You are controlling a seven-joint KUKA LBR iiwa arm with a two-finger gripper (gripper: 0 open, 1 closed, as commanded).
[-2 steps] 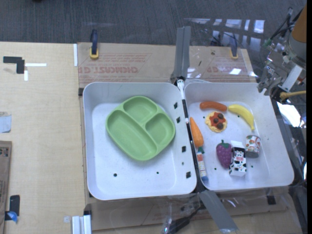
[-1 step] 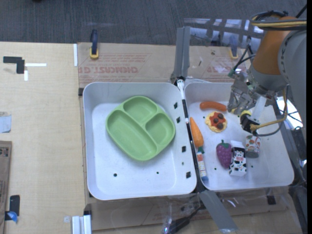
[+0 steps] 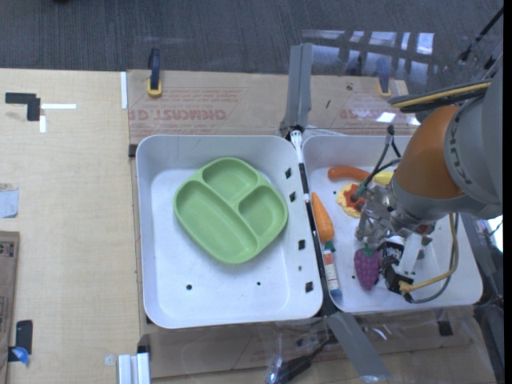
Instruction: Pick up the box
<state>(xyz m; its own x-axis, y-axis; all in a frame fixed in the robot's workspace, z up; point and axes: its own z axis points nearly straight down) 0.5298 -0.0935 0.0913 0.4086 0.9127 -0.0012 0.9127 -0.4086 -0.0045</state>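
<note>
The box [image 3: 329, 269] is long and narrow, white with red print and a blue end. It lies along the left wall of the right bin [image 3: 460, 294], just below an orange carrot [image 3: 322, 217]. My gripper [image 3: 371, 232] hangs low over the middle of the right bin, right of the box and apart from it. It sits directly above a purple bunch of grapes [image 3: 367, 267]. The arm's wrist and cables hide what lies under the gripper.
A green divided plate [image 3: 230, 209] lies in the left bin [image 3: 160, 286]. An orange chili [image 3: 349, 171] and a yellow-red toy food [image 3: 350, 199] lie at the back of the right bin. The divider [image 3: 304, 206] separates the bins.
</note>
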